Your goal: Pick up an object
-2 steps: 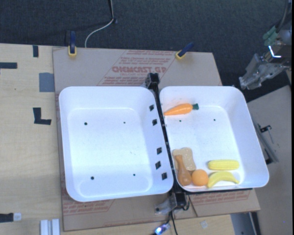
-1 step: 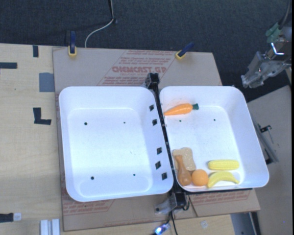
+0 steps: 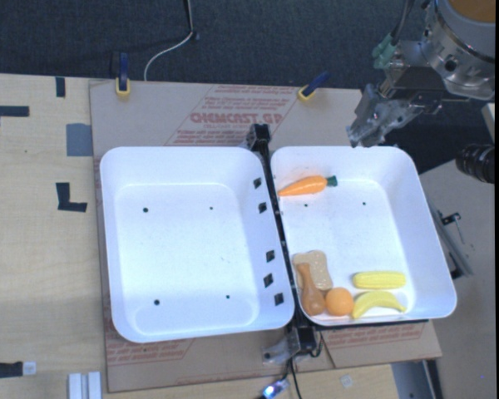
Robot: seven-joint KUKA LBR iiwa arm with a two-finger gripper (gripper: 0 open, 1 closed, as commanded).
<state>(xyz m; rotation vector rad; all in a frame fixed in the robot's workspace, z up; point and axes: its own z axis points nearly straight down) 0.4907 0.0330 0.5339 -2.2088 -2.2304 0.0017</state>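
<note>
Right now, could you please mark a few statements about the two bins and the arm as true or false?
1. The carrot lies in the right bin. True.
2. The banana lies in the left bin. False: it is in the right bin, near its front edge.
3. The end effector hangs above the right bin's back rim. True.
4. The orange sits beside the carrot. False: it sits at the front, near the banana.
</note>
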